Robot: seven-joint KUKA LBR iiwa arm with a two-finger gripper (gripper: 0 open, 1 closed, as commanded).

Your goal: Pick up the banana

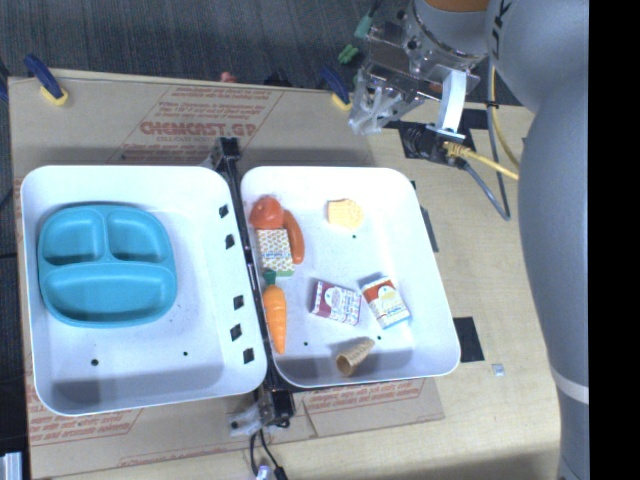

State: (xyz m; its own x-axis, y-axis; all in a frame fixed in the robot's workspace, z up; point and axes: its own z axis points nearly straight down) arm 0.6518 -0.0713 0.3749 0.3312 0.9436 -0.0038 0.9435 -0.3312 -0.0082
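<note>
Pincer hangs beyond the right bin's far rim; open or closed, unclear.

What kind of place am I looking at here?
Probably a robot testing lab: a grey robot arm reaches over two shallow white bins on a cardboard-covered bench, one holding toy food like an orange plastic carrot.

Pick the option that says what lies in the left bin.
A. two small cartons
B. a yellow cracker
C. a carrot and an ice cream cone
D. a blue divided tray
D: the blue divided tray sits in the left bin, while the carrot, the cone, the two cartons and the yellow piece all lie in the right bin.
</note>
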